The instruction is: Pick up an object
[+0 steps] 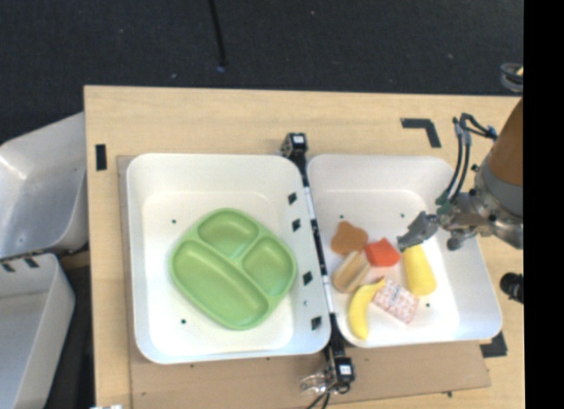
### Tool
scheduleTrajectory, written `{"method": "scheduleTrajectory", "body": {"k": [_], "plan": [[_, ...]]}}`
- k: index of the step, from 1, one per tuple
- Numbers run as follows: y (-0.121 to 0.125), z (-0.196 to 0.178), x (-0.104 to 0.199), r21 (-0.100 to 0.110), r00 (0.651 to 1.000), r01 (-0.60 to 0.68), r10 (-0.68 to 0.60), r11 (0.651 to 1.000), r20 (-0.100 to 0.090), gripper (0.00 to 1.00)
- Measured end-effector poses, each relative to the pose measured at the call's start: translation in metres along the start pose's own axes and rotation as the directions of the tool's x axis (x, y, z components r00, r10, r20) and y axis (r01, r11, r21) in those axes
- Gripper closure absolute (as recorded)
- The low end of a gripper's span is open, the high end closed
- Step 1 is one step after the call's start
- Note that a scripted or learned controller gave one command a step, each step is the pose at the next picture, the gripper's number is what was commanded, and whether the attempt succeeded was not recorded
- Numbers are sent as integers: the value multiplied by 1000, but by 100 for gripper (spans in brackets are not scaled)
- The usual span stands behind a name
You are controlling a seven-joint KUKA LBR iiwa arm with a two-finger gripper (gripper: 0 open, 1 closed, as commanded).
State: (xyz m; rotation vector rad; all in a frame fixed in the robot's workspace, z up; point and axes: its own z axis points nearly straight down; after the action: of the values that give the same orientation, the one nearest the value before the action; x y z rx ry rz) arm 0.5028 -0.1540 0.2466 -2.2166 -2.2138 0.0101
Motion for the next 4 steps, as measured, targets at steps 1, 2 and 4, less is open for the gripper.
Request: {"method": "scheduleTrajectory", "body": {"k": [1,2,4], "plan": [[2,-6,0,-12,1000,3,-3,1000,3,0],[5,36,-2,-9,1000,0,0,1000,3,0],[12,123,-24,-24,1000,-3,3,1000,13,0]]}}
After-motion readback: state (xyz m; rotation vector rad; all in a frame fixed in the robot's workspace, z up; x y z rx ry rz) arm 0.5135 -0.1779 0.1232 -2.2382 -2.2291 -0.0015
